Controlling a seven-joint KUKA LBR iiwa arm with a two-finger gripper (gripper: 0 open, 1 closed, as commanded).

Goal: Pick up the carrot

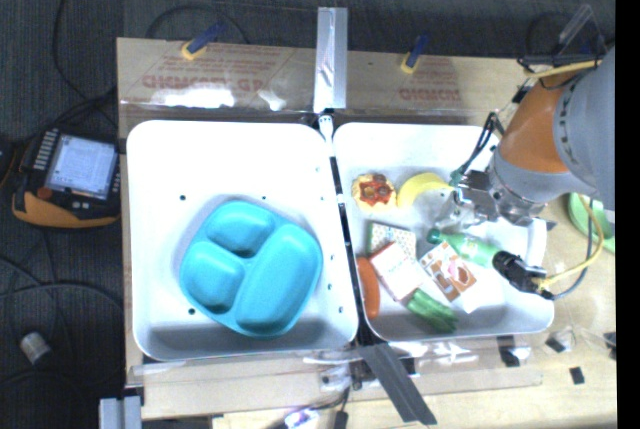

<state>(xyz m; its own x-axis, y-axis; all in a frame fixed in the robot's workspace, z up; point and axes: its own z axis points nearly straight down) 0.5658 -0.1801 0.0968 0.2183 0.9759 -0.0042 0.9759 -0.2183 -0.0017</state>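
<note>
The slim orange carrot (368, 285) lay along the right bin's (520, 322) left wall, well to the fingers' left and nearer the camera. The metal two-finger gripper (447, 207) hung over a yellow lemon-shaped fruit (422, 187) (finger spread impossible to tell).

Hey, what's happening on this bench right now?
A grey robot arm with an orange band reaches in from the right over the right bin, which is crowded with toy food. Its tool sits low among the items near the yellow lemon. The carrot, the thing it is meant to pick up, lies against that bin's left wall, apart from the tool. The left bin holds a blue divided tray.
</note>
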